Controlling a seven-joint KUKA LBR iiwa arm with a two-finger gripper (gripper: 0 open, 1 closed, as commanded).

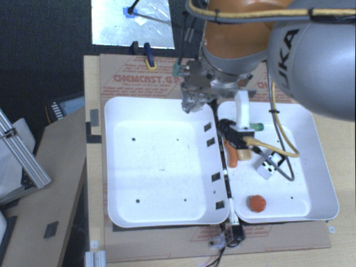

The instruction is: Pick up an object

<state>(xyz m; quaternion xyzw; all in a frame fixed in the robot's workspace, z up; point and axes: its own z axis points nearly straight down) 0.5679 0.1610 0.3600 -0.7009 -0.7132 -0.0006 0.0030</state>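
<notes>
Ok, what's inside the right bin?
In the right bin: an orange round object, a white die, an orange stick-shaped piece and a green-tipped item. The arm covers the bin's far edge.

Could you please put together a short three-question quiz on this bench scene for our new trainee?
1. True or false: the round orange-red object lies in the left bin.
2. Which bin holds the small white die-like block? A) left B) right
3. Fill in: the hand hangs over the far end of the ____ between the bins.

Key: 1 false, it lies in the right bin; 2 B; 3 divider.
</notes>
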